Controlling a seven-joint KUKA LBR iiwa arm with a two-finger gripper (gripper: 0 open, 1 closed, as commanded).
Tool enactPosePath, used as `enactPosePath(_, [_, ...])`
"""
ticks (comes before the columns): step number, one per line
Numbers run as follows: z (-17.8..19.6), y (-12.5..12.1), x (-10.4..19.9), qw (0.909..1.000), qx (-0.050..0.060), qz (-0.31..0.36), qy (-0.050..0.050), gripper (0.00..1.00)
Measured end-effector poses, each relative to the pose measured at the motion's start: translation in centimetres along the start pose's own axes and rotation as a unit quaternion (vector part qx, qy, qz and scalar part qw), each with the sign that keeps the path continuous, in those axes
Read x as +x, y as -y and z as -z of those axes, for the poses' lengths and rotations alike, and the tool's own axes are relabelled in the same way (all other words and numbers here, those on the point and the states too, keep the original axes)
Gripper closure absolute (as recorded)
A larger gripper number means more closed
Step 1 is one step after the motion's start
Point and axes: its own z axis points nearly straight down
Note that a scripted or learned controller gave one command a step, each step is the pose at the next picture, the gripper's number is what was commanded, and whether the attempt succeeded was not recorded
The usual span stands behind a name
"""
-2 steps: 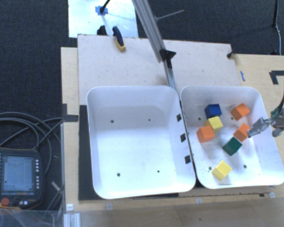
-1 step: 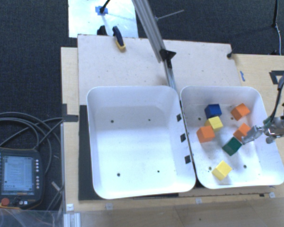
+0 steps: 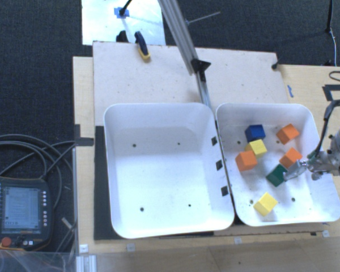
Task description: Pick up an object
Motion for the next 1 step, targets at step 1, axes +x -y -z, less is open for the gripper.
enactPosePath(1, [1.35,-0.19,-0.09,1.0000,-0.004,0.001,0.002,1.00])
